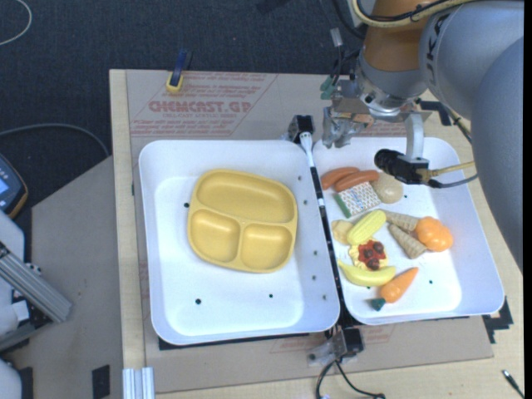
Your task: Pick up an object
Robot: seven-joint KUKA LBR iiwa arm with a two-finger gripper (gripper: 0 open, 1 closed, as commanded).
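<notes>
Toy food lies in the right bin (465,293). Two red sausages (349,177) are at its far left, with a white and green packet (359,198) and a beige ball (388,189) just below them. Nearer the front are a corn cob (366,225), two cones (406,238), an orange (434,233), a red berry piece (371,253), a banana (364,275) and a carrot (399,283). My gripper (336,133) hangs over the bin's far left corner, above and behind the sausages. It is open, with nothing between its fingers.
The left bin (166,289) holds a yellow three-compartment plate (243,220). A black part of the arm (401,166) juts out over the right bin beside the beige ball. The ridge between the bins (320,214) runs just left of the food.
</notes>
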